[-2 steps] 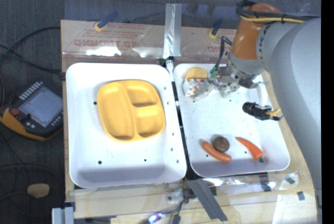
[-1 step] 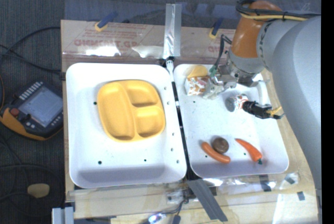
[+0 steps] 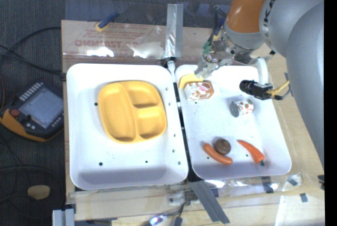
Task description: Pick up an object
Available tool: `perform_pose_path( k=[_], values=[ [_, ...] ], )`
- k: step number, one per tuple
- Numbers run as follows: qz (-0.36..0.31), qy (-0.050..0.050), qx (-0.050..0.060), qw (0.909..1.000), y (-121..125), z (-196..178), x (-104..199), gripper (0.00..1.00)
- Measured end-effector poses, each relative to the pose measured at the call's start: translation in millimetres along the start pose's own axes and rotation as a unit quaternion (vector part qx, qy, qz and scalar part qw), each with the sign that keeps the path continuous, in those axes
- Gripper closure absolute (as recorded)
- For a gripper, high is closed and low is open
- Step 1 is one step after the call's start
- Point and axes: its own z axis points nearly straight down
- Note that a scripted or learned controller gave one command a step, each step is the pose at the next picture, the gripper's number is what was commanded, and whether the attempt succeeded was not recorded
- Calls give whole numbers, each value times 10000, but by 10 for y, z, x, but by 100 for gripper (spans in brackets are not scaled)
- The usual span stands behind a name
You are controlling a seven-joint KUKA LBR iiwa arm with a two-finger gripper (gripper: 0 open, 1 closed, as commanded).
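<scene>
Lettering, red and faint, runs across the brown cardboard sheet behind the bins; I cannot read it. My pincer hangs over the right white bin's far-left corner; whether its tips are apart or together I cannot tell. Just below it lies a small white-and-brown printed packet, beside a yellow wedge. Left bin: yellow divided plastic tray.

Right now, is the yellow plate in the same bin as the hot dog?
No, the yellow plate lies in the left bin, while the hot dog lies in the right bin.
</scene>
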Motion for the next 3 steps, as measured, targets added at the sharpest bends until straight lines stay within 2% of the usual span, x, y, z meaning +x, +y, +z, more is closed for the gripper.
perform_pose_path(
  k=[1,2,3],
  values=[
    [489,-4,7,9988,145,-568,293,100],
    [1627,-18,11,9867,23,-998,-405,100],
    [3292,-15,10,9443,8,-1300,-265,100]
  ],
)
